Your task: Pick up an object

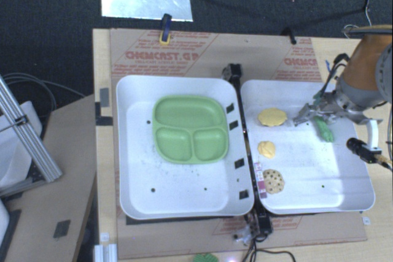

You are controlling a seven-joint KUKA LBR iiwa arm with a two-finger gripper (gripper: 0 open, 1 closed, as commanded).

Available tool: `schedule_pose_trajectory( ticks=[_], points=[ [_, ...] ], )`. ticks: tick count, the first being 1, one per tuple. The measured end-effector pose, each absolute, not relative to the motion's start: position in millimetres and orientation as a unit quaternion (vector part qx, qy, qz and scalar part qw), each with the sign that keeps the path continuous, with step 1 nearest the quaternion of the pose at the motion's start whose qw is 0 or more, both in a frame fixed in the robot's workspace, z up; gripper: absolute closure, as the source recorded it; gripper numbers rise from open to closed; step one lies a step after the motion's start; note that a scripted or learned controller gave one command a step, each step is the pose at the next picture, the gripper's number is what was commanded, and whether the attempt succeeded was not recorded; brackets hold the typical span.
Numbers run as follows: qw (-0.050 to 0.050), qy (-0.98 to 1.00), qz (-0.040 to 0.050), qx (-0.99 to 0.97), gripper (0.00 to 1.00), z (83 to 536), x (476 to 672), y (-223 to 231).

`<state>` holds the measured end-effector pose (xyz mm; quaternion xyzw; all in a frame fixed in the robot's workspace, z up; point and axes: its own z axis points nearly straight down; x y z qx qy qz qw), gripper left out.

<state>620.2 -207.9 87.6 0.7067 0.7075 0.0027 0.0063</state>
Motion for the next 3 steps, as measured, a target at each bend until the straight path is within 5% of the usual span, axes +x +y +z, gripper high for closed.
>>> schedule_pose_trajectory(
  ticks=[1,2,3],
  points=[
    [0.003,0.708,0.0019,0.707,1.0,97,619.4,-207],
    [0.003,0.708,0.0016,0.706,0.0,97,619.2,-207],
    [-0.002,0.707,-0.001,0.707,0.0,83,567.2,-207]
  ],
)
